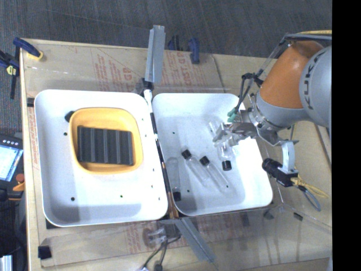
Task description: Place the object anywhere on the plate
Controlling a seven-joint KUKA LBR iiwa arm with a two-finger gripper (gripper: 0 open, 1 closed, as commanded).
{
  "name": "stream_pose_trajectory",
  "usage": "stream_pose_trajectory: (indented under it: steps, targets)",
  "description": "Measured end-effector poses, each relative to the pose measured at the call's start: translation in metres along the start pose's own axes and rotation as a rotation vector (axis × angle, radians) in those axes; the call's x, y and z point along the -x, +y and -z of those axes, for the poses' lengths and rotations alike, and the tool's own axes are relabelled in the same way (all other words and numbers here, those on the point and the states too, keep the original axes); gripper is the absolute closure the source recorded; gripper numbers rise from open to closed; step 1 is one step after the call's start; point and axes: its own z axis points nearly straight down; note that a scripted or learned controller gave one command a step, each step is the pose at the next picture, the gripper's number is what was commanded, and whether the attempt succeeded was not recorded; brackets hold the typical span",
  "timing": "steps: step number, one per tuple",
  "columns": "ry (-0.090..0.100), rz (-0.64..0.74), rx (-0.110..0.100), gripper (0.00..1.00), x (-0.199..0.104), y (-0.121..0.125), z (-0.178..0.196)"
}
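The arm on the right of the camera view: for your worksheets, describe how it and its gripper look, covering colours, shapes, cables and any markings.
The arm is a rounded grey body with a broad orange band above the wrist and dark lettering, partly cut off, on the grey shell. Thin dark cables loop beside the orange section. Its gripper is a small metallic, angular assembly with a green spot near its base.

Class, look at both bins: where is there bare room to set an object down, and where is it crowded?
Left bin: the yellow plate holds a dark ridged block, leaving its yellow rim; bare white floor lies below the plate toward the near wall. Right bin: bare along the far-left corner. Crowded: its middle, with clear black-capped tubes under the pincer.
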Motion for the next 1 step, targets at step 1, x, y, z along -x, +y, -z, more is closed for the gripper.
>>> stream_pose_trajectory:
  steps: [1]
  targets:
    - [0.0,0.229,0.003,1.0,-0.0668,0.0324,0.008]
